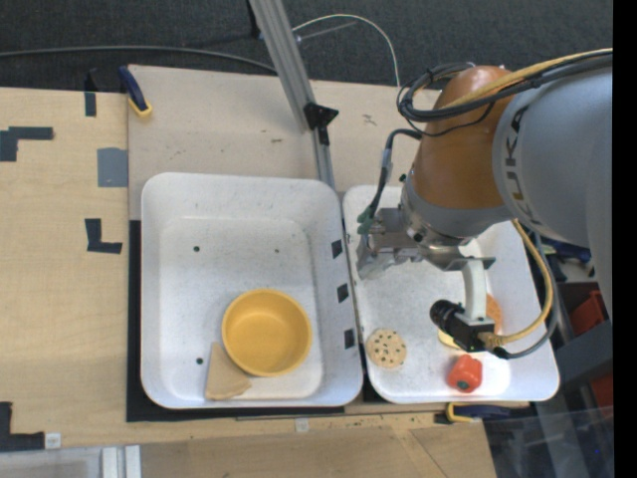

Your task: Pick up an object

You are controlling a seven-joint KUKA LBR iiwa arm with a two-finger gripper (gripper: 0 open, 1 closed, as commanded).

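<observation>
Grey with an orange band, the arm (557, 157) extended in from 3 o'clock and covered much of the right bin (532, 371). Its gripper (370, 250) sat at the 9 o'clock side of that bin, close to the wall shared with the left bin (159, 267) and just above the bare speckled floor. From this slanted view I could not tell whether the gripper was clenched or released, and nothing could be seen in its grasp.

Loose things that could be picked lay in both bins. In the right bin a round chocolate-chip cookie (385, 348) lay flat toward 7 o'clock, near the front wall and apart from the gripper, at the gripper's 6 o'clock. A small red-orange toy (465, 372) – rounded, too small to name more closely – sat at the bin's 5 o'clock, near the cookie but not touching it.

In the left bin a yellow bowl (266, 332) stood upright at about 5 o'clock, mouth up. A tan wedge (223, 378), like a slice of bread, lay at the bowl's 7 o'clock with one edge tucked under or against the bowl's rim – which of the two could not be told.

A grey metal pole (289, 63) slanted down from 12 o'clock to the back edge between the bins, and a blue-and-yellow clamp (135, 92) gripped the bench at 11 o'clock
</observation>
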